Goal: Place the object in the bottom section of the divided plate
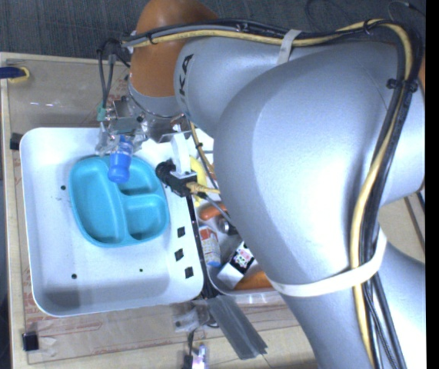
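Blue plastic is what we are looking at first: a small blue object (119,166) is hanging just under our gripper (121,141), over the upper edge of the turquoise divided plate (119,204). The plate is lying in the left white bin (88,283), with one long compartment on its left side and two smaller ones on its right. We are judging that the object is being held above the plate so it can be carried over the right section before release, and that the bottom section is probably the lower of the two smaller ones, still some way off.

We are finding the fingers hard to make out. The metal parts above the object are small and tangled with cable, so we cannot tell how far apart they are standing, nor whether they are truly clamping the object or only hovering against it.

Our grey arm (311,152) is covering most of the right bin (234,271); a few packets are peeking out beneath it, too cut off to name. The wooden counter (50,83) is showing around the bins.
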You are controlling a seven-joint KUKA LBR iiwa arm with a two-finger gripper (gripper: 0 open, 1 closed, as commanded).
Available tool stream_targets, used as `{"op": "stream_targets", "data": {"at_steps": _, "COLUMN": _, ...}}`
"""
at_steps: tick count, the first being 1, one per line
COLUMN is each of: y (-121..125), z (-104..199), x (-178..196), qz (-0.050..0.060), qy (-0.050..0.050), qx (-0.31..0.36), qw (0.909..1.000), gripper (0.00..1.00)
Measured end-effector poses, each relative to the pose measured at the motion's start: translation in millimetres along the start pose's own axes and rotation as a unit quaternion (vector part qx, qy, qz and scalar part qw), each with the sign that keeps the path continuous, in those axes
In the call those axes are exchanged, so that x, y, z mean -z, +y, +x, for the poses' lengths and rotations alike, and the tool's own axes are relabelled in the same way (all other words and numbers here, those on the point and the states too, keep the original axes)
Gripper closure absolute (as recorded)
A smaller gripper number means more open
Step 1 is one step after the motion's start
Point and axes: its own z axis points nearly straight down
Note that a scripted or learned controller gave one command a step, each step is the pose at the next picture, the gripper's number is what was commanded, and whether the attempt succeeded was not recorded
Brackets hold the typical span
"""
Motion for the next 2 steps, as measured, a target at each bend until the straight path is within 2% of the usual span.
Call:
{"op": "stream_targets", "data": {"at_steps": 1, "y": 0, "z": 0, "x": 0, "qz": 0.000, "qy": 0.000, "qx": 0.000, "qw": 1.0000, "gripper": 0.00}}
{"op": "stream_targets", "data": {"at_steps": 2, "y": -1, "z": -15, "x": 112, "qz": -0.001, "qy": 0.000, "qx": -0.083, "qw": 0.9966, "gripper": 0.00}}
